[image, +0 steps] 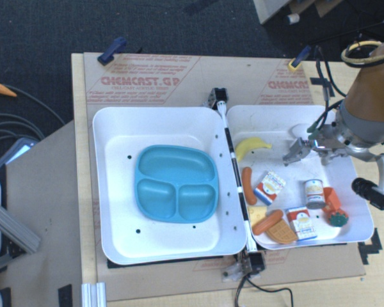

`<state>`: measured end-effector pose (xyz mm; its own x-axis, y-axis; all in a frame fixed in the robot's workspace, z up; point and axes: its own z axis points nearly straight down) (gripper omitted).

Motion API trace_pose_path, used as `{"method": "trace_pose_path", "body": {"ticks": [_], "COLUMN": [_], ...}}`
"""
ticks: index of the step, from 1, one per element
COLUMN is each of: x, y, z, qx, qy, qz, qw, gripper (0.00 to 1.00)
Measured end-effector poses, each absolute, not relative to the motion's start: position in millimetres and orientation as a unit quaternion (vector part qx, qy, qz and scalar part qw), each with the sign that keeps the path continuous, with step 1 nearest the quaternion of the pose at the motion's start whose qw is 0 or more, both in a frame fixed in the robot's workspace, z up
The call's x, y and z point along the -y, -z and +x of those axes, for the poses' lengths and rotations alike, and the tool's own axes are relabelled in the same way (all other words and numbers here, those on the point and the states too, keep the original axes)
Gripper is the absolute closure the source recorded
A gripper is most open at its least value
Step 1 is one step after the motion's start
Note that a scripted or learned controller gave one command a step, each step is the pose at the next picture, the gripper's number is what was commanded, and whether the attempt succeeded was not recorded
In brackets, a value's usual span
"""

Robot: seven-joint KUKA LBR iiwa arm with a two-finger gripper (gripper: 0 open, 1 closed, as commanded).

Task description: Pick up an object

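My gripper hangs over the upper middle of the right bin, with the grey arm and its orange band reaching in from the right. Its fingers are spread open with nothing between them. A yellow banana lies to its left, near the bin's inner wall. Below the gripper stand a small can and a little white carton. An orange sausage lies along the left side of this bin.
At the front of the right bin lie a carrot, a red box, a second sausage and a waffle-like piece. The left bin holds a blue divided plate. Cables run behind the arm.
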<state>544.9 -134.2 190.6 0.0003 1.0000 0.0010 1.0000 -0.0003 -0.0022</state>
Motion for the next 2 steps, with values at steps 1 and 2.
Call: {"method": "trace_pose_path", "body": {"ticks": [1, 2], "x": [101.5, 101.8], "y": [-84.5, -94.2], "z": [558.4, 558.6], "qx": [0.707, 0.707], "qy": [0.0, 0.0003], "qz": [-0.707, -0.707], "qw": [0.0, 0.0], "gripper": [0.0, 1.0]}}
